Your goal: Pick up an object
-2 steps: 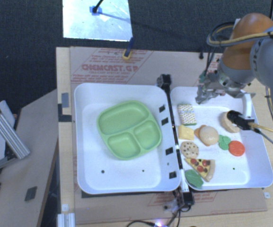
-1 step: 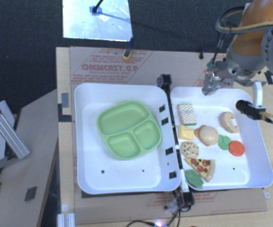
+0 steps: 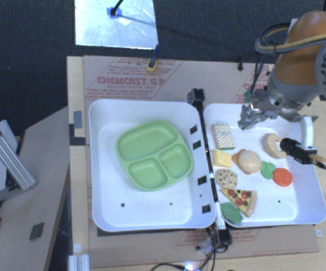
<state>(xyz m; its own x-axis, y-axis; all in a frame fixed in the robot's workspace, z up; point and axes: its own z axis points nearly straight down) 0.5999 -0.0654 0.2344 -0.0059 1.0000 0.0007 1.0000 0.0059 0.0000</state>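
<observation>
Several toy foods lie below your gripper (image 3: 252, 117), whose finger state you cannot tell; it hovers over the right bin (image 3: 309, 208), holding nothing visible. Nearest, to its lower left: wrapped snack (image 3: 223, 136), then cheese wedge (image 3: 222, 158). Below it: bread roll (image 3: 249, 161), cookie (image 3: 226, 178), pizza slice (image 3: 240, 199). Farthest left you find the green divided tray (image 3: 153, 154) in the left bin (image 3: 103, 208).

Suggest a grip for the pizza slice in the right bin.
The pizza slice lies flat, crust toward the bin's near right. Likely best from straight above, closing across the narrower pointed half; a cookie and a green leaf crowd its left, so favour its freer right side.
</observation>
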